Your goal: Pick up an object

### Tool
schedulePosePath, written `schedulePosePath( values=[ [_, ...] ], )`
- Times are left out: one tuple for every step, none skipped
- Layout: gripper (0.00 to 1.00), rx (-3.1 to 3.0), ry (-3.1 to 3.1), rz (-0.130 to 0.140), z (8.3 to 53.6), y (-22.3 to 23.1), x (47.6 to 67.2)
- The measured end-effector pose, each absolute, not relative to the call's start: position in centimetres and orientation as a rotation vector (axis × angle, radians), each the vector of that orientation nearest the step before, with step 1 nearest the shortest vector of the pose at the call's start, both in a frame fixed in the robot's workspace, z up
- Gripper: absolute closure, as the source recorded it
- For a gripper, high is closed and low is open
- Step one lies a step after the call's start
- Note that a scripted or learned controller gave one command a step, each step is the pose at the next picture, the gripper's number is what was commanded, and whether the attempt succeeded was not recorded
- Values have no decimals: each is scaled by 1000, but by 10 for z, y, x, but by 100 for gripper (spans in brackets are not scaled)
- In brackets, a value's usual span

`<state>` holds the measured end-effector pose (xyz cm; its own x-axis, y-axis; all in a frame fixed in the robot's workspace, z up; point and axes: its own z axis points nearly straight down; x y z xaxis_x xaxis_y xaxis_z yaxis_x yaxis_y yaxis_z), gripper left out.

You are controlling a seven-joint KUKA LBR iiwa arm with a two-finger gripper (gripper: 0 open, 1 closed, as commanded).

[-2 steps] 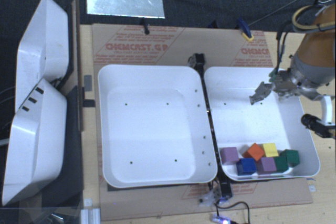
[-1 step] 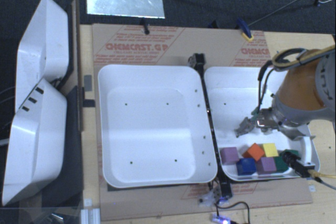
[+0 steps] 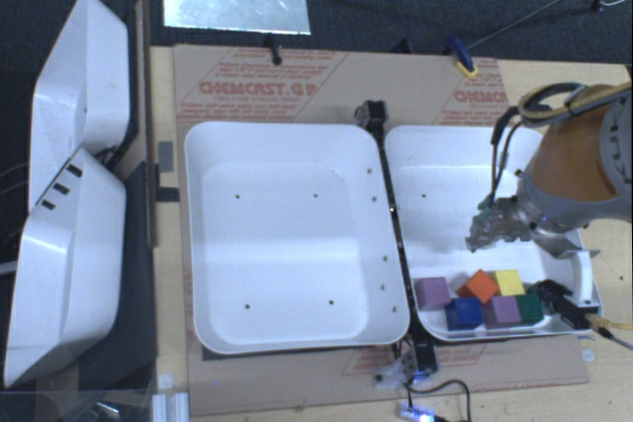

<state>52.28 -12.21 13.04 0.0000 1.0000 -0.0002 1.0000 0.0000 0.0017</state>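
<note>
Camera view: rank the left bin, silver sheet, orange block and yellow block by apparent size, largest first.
1. Left bin.
2. Silver sheet.
3. Orange block and yellow block: they look too alike to rank.

Arm cut off by the right edge; its bulk hides the far wall of the right bin. Pincer is a blurred grey mass, detail unreadable. Green block partly covered by the purple block next to it. White tubs run off the left edge. Red print on the cardboard partly under the bins.
</note>
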Motion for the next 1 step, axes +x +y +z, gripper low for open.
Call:
schedulePosePath(
  values=[
    [100,2216,2216,8,273,-156,564]
  ],
)
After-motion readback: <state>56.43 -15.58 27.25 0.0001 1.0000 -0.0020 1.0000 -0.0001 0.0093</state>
